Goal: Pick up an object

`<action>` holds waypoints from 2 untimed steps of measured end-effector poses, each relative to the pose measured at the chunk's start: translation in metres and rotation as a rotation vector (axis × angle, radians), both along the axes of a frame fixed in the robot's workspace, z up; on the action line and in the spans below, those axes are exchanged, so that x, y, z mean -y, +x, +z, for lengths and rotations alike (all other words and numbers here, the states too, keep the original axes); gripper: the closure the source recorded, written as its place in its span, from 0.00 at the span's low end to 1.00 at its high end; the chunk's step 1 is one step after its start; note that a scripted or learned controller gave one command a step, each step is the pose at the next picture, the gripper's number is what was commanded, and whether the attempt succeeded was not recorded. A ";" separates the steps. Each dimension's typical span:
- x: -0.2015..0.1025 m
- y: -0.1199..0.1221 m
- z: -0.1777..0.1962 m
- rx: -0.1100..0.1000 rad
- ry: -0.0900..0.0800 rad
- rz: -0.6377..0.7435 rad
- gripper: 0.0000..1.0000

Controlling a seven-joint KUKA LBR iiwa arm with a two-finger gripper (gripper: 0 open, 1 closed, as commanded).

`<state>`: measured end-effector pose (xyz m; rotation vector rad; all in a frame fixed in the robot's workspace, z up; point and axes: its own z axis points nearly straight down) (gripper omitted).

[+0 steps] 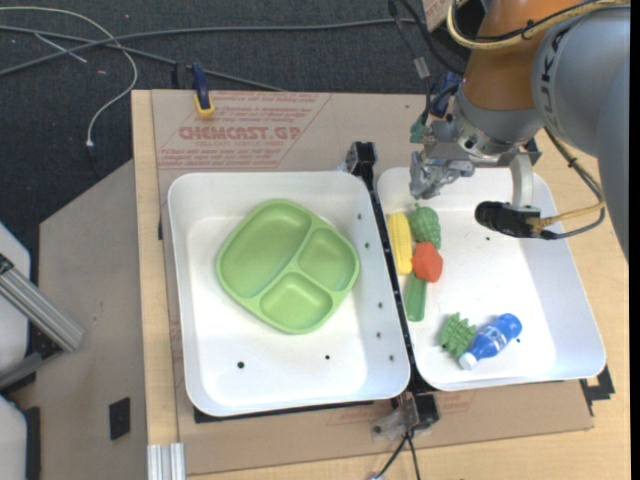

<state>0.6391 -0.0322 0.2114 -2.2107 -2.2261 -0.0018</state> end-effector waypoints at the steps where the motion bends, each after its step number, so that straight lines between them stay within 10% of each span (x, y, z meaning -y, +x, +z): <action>1: -0.048 -0.008 -0.004 -0.001 -0.002 -0.001 1.00; 2: -0.108 -0.013 0.013 0.005 -0.001 0.000 1.00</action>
